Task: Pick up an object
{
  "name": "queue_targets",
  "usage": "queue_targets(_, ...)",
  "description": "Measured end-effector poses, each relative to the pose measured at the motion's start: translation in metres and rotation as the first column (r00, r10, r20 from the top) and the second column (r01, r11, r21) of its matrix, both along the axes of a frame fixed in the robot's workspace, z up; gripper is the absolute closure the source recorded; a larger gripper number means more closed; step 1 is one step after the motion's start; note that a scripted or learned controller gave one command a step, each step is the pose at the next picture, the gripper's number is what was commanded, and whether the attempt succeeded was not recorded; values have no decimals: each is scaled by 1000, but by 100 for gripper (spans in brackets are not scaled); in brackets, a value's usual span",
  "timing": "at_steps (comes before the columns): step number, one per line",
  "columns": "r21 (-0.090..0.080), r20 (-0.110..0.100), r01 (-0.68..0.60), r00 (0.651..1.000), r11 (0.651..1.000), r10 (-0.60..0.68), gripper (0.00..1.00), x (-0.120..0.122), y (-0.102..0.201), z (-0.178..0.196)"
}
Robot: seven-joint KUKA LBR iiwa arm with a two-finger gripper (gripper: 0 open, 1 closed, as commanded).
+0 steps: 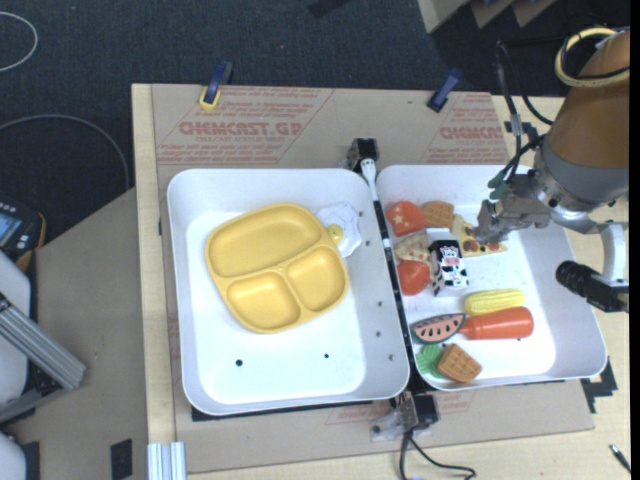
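The right bin point(575, 343) holds several toy foods. A red tomato point(404, 216) and a tan bread piece point(437, 213) lie at its back left. A black-and-white cow figure point(448, 264) stands in the middle beside another red piece point(413, 276). Toward the front lie a yellow corn cob point(492, 300), an orange carrot point(497, 324), a watermelon slice point(438, 327) and a brown waffle point(459, 364). My gripper point(487, 232) hangs low over the bin's middle, just right of the cow, above a small pale item point(487, 249) that it partly hides.
The left bin point(190, 268) carries a yellow divided plate point(275, 265) with a small clear item point(338, 223) at its back right corner. A black clamp point(362, 153) sits at the back between the bins. The arm's orange band point(595, 98) rises at the right.
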State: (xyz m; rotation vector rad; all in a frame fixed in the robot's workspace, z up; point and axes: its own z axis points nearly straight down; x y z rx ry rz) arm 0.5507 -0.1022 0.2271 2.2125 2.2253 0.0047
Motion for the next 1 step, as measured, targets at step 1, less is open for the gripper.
queue_targets(1, 2, -7, 2, 1000, 1000, -2, 100, 9, 34, -13)
